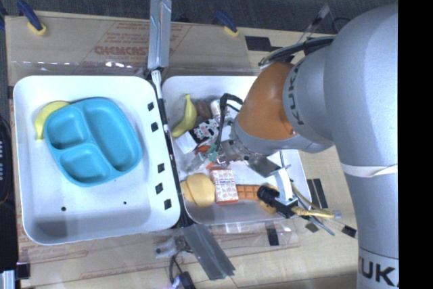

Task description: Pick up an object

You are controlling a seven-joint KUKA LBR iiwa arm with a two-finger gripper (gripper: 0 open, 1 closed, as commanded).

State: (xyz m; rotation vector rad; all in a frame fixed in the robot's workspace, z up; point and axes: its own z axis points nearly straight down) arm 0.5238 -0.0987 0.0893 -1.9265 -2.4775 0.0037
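My gripper (216,151) reaches down into the middle of the right bin (177,87), beneath the grey arm and its orange band. It hangs over a small pile: a dark patterned packet (206,131) and some red and white bits. A yellow banana (185,116) lies just left of it, near the bin's left wall. A tan rounded piece (197,190), a red and white box (224,186) and an orange piece (247,193) sit in front of it, by the near wall. The arm hides the bin's right half.
The left bin (27,213) holds a blue divided plate (95,139) with a yellow object (44,115) poking out at its far left. A grey metal bar (159,30) stands behind the wall between the bins.
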